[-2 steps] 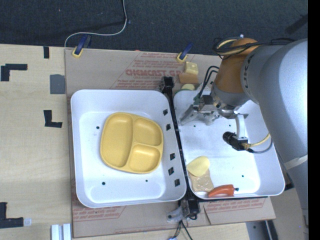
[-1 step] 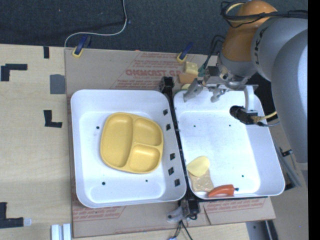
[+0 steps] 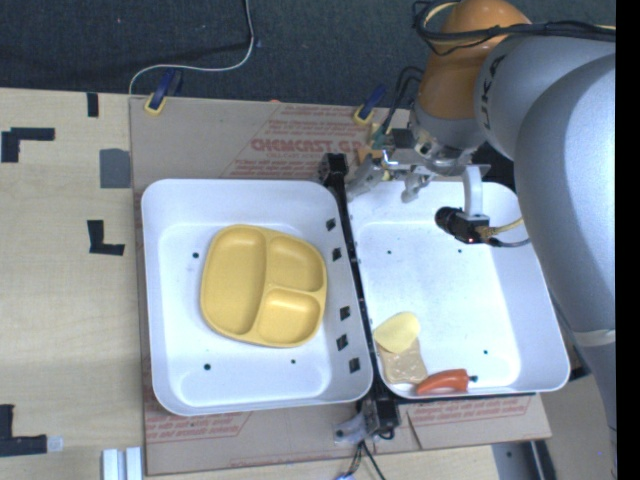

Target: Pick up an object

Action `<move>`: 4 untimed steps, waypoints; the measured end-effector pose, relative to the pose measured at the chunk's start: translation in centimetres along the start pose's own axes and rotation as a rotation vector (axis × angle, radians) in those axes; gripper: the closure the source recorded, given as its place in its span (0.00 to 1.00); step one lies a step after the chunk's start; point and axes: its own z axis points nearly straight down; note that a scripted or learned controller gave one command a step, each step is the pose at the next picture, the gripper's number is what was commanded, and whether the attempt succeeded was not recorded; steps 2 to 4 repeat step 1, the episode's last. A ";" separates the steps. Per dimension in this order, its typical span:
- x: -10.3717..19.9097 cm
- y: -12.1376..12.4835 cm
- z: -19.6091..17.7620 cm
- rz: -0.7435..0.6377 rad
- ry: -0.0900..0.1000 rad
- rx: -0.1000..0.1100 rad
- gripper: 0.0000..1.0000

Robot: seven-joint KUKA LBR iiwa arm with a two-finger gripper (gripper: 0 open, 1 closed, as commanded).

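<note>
Left bin (image 3: 160,298): showing plain white, black-dotted.
Divided plate (image 3: 263,286): glowing mustard yellow.
Right bin (image 3: 530,298): showing white.
Near-corner items: pale yellow piece (image 3: 397,330), tan piece (image 3: 404,366), orange-red carrot (image 3: 442,381).
Arm (image 3: 560,118): gleaming grey, orange band (image 3: 465,48).
Bench (image 3: 60,298): showing light wood, black marks.
Cardboard sheet (image 3: 290,138): carrying red lettering.

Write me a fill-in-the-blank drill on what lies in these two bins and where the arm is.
1. The yellow divided plate lies in the ____ bin.
2. The orange carrot-like piece lies at the right bin's ____ edge.
3. The plate has ____ compartments.
4. The gripper hangs over the right bin's ____ edge.

Missing words: left; near; three; far
</note>
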 end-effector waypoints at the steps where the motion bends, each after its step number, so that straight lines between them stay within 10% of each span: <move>1: -6.2 -5.2 6.2 0.010 -0.003 0.010 0.00; 4: -6.2 -5.2 6.2 0.010 -0.003 0.010 0.00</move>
